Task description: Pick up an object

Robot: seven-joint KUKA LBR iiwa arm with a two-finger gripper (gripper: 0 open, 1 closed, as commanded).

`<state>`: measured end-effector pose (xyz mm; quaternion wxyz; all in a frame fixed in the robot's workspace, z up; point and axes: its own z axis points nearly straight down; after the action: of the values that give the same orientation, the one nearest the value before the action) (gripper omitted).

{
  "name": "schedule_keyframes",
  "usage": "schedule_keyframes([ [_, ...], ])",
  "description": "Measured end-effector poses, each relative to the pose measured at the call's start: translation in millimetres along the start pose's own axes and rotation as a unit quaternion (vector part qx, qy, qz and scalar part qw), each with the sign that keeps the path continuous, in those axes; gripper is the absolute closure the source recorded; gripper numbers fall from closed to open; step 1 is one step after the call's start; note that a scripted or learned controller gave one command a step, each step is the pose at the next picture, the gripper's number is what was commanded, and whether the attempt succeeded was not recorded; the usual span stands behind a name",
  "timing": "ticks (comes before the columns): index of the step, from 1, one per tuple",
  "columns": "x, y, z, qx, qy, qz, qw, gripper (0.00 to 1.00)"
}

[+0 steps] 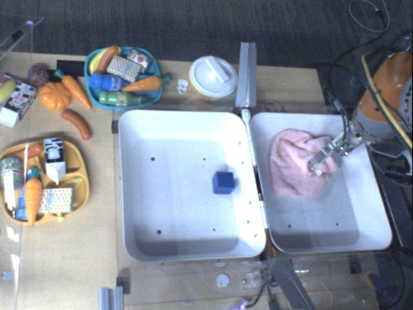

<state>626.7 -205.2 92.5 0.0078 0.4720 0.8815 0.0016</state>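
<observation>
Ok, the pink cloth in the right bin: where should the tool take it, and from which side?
Probably from straight above, on the raised fold at the cloth's right side, where the tool sits now. The cloth lies bunched, so the folds give the fingers something to pinch; its flat edges would likely slip.

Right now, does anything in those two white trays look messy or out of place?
Only the pink cloth in the right bin: it lies crumpled in a heap, with the gripper down on its right edge. The blue cube sits neatly in the left bin.
</observation>
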Motion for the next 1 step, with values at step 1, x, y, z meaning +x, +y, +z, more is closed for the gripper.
schedule_keyframes([
  [1,25.6,36.8,0.7,0.0,0.001,0.019,0.9998,0.0],
])
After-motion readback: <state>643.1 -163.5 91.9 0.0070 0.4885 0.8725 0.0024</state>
